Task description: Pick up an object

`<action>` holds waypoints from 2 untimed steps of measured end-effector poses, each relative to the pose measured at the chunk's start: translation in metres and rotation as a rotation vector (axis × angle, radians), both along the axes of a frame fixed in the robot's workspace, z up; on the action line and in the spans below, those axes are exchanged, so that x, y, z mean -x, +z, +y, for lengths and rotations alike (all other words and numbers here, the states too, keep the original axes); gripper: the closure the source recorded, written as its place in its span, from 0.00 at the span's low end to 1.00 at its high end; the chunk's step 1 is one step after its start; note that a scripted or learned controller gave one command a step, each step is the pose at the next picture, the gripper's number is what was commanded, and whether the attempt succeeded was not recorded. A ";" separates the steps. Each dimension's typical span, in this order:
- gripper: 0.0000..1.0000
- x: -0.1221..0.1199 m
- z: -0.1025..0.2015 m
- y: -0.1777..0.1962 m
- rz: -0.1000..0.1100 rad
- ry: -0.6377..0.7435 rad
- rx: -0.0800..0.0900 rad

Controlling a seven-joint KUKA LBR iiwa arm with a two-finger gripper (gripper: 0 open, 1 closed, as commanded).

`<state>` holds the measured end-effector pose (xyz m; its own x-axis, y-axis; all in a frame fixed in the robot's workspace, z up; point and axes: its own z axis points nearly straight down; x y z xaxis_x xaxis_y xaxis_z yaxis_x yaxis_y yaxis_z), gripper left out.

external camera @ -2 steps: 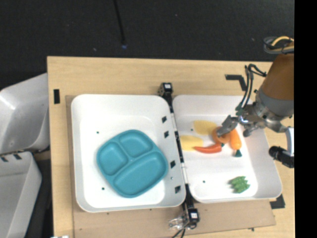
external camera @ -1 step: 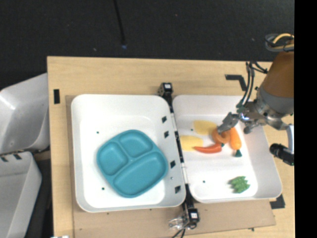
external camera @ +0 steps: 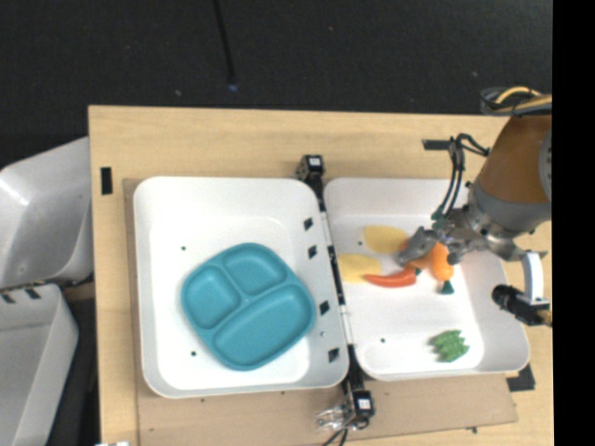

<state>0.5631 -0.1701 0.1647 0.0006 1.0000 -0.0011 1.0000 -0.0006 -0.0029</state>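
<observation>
In the right bin (external camera: 483, 347), the claw (external camera: 420, 245) partly hides a carrot (external camera: 440, 266); its grip is unreadable.

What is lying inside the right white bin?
The right bin holds two yellow pieces, a red chili pepper, an orange toy and a green leafy toy. The gripper covers part of the pile.

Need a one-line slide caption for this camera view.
Arm's pincer low in the right bin among toy foods near a red pepper; blue divided plate in left bin.
</observation>
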 end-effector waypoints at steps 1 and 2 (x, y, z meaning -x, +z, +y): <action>0.00 0.003 0.000 -0.043 0.000 -0.001 0.000; 0.00 0.001 -0.001 -0.062 -0.009 -0.003 0.002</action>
<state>0.5622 -0.1716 0.1025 0.0035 1.0000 -0.0026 1.0000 -0.0035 0.0061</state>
